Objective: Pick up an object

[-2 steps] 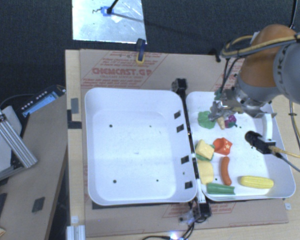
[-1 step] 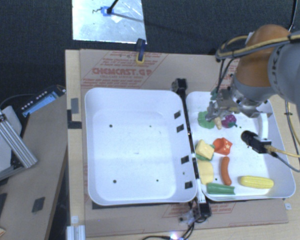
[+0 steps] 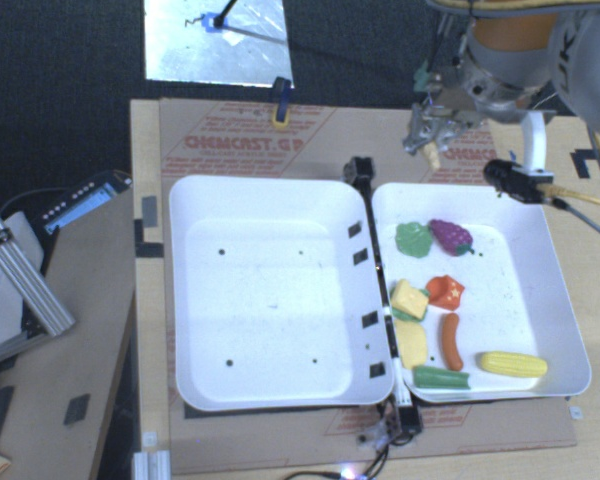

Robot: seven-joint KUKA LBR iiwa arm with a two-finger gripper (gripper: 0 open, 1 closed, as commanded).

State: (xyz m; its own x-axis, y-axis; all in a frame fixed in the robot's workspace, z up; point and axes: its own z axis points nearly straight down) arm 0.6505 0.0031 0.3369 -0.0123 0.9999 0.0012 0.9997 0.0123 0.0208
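Observation:
My gripper [image 3: 426,140] hangs high over the back edge of the right bin [image 3: 565,298], near its left corner. A small tan bit shows at its lower tip; what it is cannot be told. Toy foods lie in the right bin: a green leafy piece [image 3: 413,238], purple grapes [image 3: 450,234], a red pepper [image 3: 444,290], a yellow cheese wedge [image 3: 409,299], a pale yellow piece [image 3: 411,343], an orange sausage [image 3: 450,340], a green pod [image 3: 441,376] and a yellow corn cob [image 3: 512,364].
The left bin [image 3: 270,288] sits beside the right one, with a black-clipped divider [image 3: 375,268] between them. Both rest on a cardboard sheet [image 3: 240,133]. A shiny square plate [image 3: 218,26] lies at the back left. A cable and black connector [image 3: 515,180] hang near the right bin's back rim.

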